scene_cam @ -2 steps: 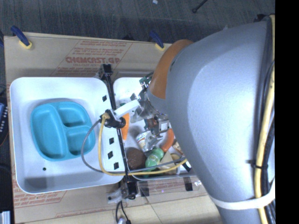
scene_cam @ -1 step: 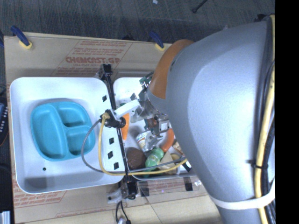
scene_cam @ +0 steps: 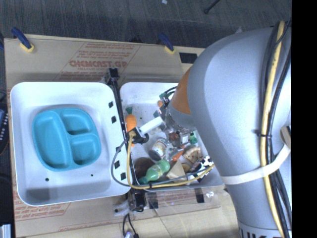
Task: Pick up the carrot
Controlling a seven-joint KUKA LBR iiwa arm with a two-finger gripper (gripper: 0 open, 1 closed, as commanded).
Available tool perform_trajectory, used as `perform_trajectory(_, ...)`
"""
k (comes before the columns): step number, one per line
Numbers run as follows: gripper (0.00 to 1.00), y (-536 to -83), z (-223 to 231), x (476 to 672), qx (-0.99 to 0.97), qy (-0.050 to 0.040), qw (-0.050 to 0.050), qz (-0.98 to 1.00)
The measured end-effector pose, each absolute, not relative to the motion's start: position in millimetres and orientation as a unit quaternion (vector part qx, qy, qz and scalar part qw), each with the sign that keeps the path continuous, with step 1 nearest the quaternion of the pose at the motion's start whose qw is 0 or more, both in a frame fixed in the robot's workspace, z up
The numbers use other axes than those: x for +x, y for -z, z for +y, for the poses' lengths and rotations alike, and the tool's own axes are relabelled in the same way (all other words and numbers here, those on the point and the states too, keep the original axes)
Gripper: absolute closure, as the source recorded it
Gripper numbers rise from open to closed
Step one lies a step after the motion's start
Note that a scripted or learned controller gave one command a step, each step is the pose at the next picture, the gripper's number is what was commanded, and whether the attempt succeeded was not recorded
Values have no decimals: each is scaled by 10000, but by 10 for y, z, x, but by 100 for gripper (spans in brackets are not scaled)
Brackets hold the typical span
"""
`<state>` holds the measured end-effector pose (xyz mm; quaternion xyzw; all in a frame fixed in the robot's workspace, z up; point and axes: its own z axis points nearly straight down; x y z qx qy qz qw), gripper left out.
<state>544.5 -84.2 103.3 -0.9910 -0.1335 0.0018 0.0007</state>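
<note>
The carrot lies in the right bin, tight against its left wall, just beside the divider where the two bins meet. It is a short orange piece with a green tip, and its long axis runs roughly far to near, parallel to that wall. The tool sits to the carrot's right, above the middle of the same bin, so the coming move appears to turn on a short shift leftward toward the wall, with the closing direction set across the carrot's long axis. The wall's closeness looks like the main difficulty, since one side of the carrot has little room beside it.

Whether the tool is released or clenched cannot be told: the large grey arm and its orange band cover most of it, and what shows is a tangle of metal parts and a white bar reaching toward the carrot. Nothing can be seen held in it.

The near half of the right bin is crowded with a green object, a metal can and other small items that are hard to identify. The left bin holds a blue divided plate, well apart from the carrot.
</note>
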Motion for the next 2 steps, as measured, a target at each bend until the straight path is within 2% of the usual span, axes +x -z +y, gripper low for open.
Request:
perform_trajectory(1,0,-1952,-649,5883,-9943,-5,33,-1063)
perform_trajectory(2,0,-1475,-938,5761,-9928,-64,32,-1198)
